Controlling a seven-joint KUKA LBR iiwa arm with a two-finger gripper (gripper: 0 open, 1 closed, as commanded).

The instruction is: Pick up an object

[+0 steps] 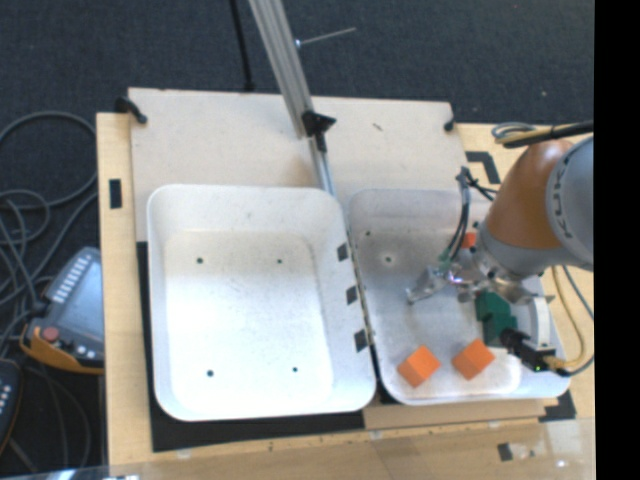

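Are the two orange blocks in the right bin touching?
Apart. The camera view shows a strip of white bin floor between the left orange block and the right orange block.

Dark carpet surrounds the pale wooden bench.

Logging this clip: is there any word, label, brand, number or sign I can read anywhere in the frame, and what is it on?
No text can be read in this frame.
The handheld controller left of the bench has rows of buttons, too small and blurred to read.
The black marks on the bench near the arm's base are shapes, not letters.
The two orange blocks, the green object and both white bins show no print.
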